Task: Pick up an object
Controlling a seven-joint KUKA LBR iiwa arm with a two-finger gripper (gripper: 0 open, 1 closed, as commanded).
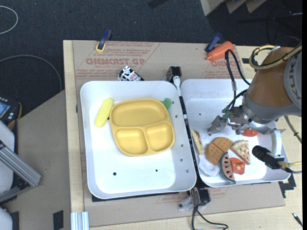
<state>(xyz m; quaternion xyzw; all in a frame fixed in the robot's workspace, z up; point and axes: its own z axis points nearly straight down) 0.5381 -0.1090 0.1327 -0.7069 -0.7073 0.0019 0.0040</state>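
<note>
The gripper (fingers' state I cannot tell) hangs mid-right over the right bin, bare floor behind, toy food crowding the lower edge.

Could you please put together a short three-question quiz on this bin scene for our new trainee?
1. True or false: the yellow divided tray lies in the right bin.
2. Which toy lies beside the tray's left edge: A) corn cob, B) watermelon slice, C) pizza slice?
3. Over which bin is the end effector?

Key: 1 false, it lies in the left bin; 2 A; 3 the right bin.
</note>
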